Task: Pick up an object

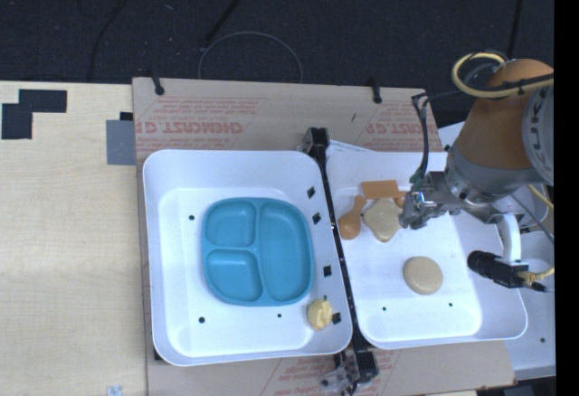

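My end effector [413, 209] hangs low over the right bin [507, 317], its state beyond my telling, with the pale flat food piece [383, 221] just beside it toward the bin's centre divider, its long axis running front-to-back.

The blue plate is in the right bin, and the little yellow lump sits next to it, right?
Not quite. The camera view shows the blue plate in the left bin, not the right one. The little yellow lump does sit next to it, by the plate's lower right corner.
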Robot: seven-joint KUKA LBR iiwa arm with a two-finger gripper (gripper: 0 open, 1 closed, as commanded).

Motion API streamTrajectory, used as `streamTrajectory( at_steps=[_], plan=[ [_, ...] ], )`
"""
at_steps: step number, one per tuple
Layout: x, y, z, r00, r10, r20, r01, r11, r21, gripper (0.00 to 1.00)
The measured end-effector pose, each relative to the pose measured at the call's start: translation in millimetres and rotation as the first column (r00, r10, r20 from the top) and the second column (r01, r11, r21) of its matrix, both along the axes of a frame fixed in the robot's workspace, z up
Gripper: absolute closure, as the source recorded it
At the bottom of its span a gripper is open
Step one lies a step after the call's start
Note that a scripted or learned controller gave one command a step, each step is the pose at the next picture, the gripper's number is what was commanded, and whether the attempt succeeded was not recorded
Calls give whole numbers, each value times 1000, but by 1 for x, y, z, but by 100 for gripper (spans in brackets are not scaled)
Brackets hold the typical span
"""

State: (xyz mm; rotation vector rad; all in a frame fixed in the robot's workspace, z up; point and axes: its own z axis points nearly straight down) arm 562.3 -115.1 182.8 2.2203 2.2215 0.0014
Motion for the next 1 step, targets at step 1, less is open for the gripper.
streamTrajectory(
  at_steps=[1],
  plan=[
    [4, -3, 63, 1000, 1, 3, -1, 1000, -1, 100]
  ],
)
